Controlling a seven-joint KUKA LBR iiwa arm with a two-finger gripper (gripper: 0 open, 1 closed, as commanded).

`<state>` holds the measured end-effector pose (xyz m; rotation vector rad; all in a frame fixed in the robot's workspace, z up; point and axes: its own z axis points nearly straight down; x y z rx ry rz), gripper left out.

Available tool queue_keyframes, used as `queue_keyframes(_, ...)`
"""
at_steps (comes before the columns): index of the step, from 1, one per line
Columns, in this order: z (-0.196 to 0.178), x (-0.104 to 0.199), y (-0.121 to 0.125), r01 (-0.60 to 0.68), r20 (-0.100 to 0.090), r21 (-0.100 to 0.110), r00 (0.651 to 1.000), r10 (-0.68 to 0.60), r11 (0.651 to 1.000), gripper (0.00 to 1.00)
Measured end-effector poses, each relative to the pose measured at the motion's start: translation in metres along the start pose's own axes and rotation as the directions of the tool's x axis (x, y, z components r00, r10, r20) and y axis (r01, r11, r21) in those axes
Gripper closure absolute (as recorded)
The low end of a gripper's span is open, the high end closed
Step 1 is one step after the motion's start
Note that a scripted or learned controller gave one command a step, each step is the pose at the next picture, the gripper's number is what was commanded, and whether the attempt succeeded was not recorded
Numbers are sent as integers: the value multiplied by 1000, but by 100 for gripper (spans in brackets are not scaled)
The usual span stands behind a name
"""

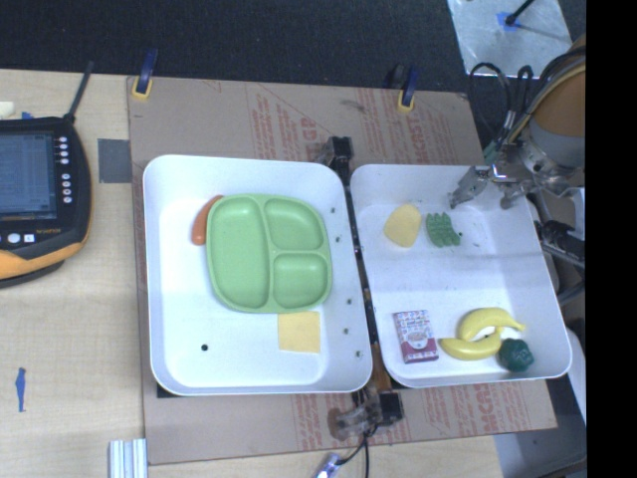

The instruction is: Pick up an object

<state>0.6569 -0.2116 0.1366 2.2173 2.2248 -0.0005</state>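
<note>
The right bin (518, 267) holds a pale yellow rounded piece (403, 225), a small green ridged piece (443, 230), a red-brown packet (415, 335), a yellow banana (483, 332) and a dark green lump (516, 355). My gripper (486, 194) hangs over the bin's far right corner, above and to the right of the green ridged piece. Its fingers (462, 193) are spread open with nothing between them. It touches none of the objects.
The left bin (169, 297) holds a green divided plate (269, 252), an orange piece (202, 220) partly under the plate's left edge, and a yellow square (300, 332). A teach pendant (35, 197) lies on the bench at far left. Clamps sit between the bins.
</note>
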Motion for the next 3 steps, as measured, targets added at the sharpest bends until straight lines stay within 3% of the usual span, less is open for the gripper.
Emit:
queue_keyframes(1, 45, 31, -18, 3, -1, 5, 1000, -3, 1000, 0)
queue_keyframes(2, 34, 30, -17, 5, 0, 5, 1000, -5, 1000, 100)
queue_keyframes(3, -72, 81, -26, 1, -1, 0, 1000, -1, 1000, 100)
